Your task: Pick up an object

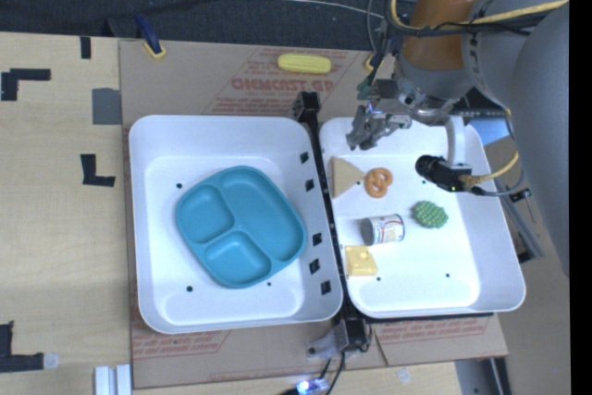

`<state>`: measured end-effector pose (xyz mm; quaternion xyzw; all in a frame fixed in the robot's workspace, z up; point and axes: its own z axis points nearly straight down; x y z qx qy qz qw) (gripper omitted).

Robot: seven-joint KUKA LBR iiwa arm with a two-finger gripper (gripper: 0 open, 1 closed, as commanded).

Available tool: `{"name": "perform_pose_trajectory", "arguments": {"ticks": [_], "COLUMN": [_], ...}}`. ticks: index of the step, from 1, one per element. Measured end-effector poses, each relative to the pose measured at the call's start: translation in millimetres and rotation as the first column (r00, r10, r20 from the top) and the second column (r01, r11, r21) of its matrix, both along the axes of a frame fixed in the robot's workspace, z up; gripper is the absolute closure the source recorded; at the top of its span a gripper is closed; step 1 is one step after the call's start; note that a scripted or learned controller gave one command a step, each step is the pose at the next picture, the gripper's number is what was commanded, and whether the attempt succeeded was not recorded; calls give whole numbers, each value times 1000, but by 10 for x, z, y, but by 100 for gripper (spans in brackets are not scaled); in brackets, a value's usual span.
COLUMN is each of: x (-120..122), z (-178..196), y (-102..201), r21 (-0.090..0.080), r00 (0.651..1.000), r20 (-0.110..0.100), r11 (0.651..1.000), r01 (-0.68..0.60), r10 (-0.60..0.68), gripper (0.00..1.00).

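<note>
Colours across the two white bins and the bench

A sky-blue divided plate (240, 226) is sitting in the left white bin (148, 199); the right white bin (481, 282) is showing a tan wedge (344, 175), an orange-brown ring-shaped piece (377, 182), a bumpy green lump (429, 215), a yellow block (361, 261) and a small can (384, 229) with a white label and dark end. A yellow oblong (303, 63) is lying on brown cardboard (194, 79) printed with red lettering, over a pale wood bench (55, 199) marked with black tape, and the grey arm (536, 32) is wearing an orange band

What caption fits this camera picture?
Robot gripper hovering in right bin above pretzel; blue tray in left bin.
</note>
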<state>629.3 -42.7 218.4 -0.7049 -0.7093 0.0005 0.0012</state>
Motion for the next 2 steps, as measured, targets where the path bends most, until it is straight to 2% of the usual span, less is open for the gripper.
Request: {"name": "perform_pose_trajectory", "arguments": {"ticks": [1,2], "x": [96,228], "z": [109,22], "y": [516,991], "r21": [1,0], "r00": [1000,1000], "r20": [2,1], "r11": [1000,1000], "r01": [0,1], "r10": [0,-1], "gripper": [100,100]}}
